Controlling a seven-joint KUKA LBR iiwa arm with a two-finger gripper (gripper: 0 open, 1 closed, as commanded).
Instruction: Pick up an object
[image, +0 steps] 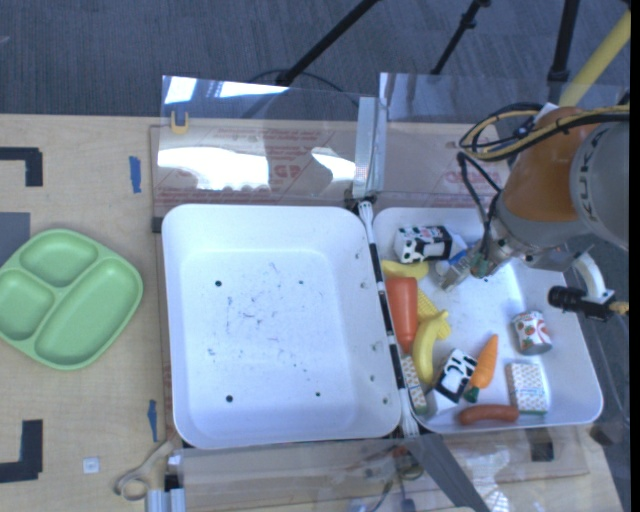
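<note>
Overhead, arm (560, 180) (from rt) above right bin (570, 330), wrist down.

Arm: grey arm (600, 185) enters from the right edge, in the upper right of the frame.
Wrist: the orange band (540, 180) sits above it, with yellow and black cables looped over the top.
Gripper: gripper (482, 265) points down and leftward, right of centre in the frame.
Pose: reaching in at a slant.
</note>
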